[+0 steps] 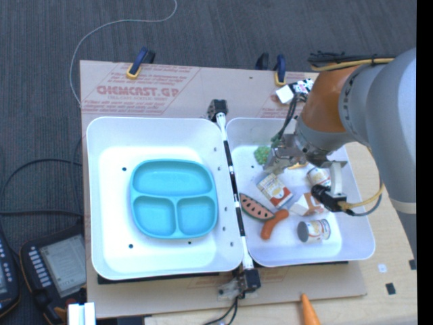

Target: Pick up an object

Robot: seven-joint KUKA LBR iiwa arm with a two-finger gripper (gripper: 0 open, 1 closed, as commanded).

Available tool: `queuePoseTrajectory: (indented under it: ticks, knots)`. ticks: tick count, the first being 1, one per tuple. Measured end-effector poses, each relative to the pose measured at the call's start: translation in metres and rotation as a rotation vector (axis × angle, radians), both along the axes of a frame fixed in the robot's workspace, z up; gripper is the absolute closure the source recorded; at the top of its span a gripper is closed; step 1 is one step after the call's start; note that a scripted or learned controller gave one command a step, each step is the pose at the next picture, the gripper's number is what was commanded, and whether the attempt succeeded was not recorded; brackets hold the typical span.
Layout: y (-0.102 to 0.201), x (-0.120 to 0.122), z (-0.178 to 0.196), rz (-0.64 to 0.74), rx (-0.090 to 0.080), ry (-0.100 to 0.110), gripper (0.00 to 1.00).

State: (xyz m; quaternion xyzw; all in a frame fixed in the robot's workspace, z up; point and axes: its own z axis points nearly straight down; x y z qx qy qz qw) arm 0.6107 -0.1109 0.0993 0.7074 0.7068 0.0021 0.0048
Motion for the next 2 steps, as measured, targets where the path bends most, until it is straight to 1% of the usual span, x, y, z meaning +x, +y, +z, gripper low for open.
queuePoseTrajectory:
  ticks: [1,2]
  knots:
    - [-0.0676,0.0523,0.0173,0.001,0.001,0.008,1.00]
    - [-0.0671,0.0523,0.0170,0.002,0.002,0.009,0.00]
